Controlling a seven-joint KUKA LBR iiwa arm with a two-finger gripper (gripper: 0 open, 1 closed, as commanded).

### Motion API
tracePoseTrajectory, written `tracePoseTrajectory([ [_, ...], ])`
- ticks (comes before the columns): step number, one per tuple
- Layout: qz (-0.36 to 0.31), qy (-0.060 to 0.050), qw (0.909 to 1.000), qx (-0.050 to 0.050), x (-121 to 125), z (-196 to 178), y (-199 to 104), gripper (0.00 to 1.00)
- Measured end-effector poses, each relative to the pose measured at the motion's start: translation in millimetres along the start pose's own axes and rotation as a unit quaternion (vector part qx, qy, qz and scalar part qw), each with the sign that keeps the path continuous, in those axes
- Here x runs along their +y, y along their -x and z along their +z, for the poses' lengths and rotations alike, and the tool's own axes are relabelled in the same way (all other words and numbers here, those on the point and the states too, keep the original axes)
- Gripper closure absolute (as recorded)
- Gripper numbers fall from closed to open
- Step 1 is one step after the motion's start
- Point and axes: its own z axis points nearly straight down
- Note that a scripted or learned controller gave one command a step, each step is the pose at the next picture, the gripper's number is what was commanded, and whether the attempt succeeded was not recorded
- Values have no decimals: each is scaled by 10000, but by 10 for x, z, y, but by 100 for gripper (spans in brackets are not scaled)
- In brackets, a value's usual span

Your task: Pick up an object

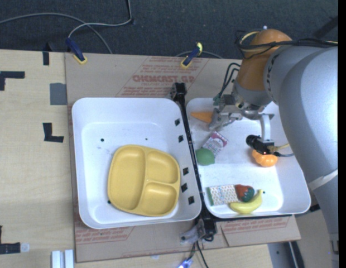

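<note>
Right now I see the gripper (pixel 220 123) low over the right bin (pixel 290 197), but I cannot tell how it is set. A small pink packet (pixel 215 143) lies just below it, a green ball (pixel 205 157) beyond that, an orange wedge (pixel 202 116) just beside it toward the left bin (pixel 86 149).

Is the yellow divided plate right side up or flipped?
Right side up: the yellow divided plate in the left bin shows three hollow compartments facing upward.
</note>
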Motion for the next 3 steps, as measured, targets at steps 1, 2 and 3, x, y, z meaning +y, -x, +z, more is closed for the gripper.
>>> tracePoseTrajectory([
  [1,0,4,10000,-3,2,-1,0,0],
  [2,9,79,10000,27,-767,84,-99,0],
  [3,4,89,10000,24,-763,-12,-99,100],
])
